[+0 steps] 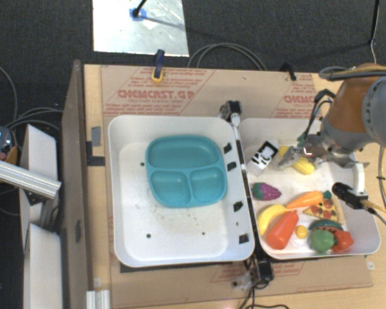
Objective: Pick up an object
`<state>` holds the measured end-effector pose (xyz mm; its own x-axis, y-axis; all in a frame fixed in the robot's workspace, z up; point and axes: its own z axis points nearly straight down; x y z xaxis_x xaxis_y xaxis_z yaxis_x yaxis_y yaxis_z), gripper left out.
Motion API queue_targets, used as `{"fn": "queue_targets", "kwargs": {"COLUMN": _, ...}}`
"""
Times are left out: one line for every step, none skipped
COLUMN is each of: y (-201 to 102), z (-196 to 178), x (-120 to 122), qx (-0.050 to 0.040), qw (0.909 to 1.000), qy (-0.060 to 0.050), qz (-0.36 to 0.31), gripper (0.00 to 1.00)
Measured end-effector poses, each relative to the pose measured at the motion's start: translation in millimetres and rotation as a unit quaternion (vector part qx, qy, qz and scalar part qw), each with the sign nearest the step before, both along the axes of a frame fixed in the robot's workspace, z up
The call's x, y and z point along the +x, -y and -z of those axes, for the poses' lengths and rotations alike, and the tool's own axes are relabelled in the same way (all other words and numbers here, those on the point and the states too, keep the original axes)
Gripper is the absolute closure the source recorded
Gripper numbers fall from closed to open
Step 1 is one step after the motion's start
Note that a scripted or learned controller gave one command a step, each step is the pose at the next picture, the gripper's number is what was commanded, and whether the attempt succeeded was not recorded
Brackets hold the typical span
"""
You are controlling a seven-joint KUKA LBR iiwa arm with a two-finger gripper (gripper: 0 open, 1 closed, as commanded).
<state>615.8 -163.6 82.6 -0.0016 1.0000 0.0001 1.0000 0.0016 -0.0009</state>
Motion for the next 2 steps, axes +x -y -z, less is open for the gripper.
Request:
{"fn": "queue_targets", "kwargs": {"y": 0, "z": -13, "x": 1, "qx": -0.0002, "qw": 1.0000, "qy": 0.002, "qz": 0.000, "gripper": 1.00}}
{"fn": "queue_targets", "kwargs": {"y": 47, "z": -87, "x": -47, "qx": -0.0022, "qw": 1.0000, "qy": 0.003, "qz": 0.003, "gripper": 1.00}}
